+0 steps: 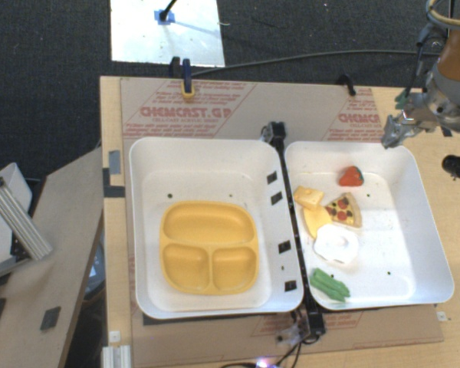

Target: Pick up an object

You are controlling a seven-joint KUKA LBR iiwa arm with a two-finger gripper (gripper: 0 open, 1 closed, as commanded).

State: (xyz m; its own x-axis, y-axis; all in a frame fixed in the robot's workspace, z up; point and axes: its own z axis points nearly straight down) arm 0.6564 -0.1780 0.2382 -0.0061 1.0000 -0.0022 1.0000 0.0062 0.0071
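**Gripper above the right bin's far corner**

The gripper (392,133) hangs over the shallow white right bin's (433,228) far right corner; its state I cannot tell. The red strawberry-shaped toy (351,176) lies near the far edge; the arm is cut off at right.

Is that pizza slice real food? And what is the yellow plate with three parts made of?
The pizza slice looks like a plastic toy: flat bright colours, neat red dots, stiff edges. The yellow divided plate seems to be moulded plastic too, one even colour with a soft matte sheen and rounded compartment walls. Neither can be told for sure.
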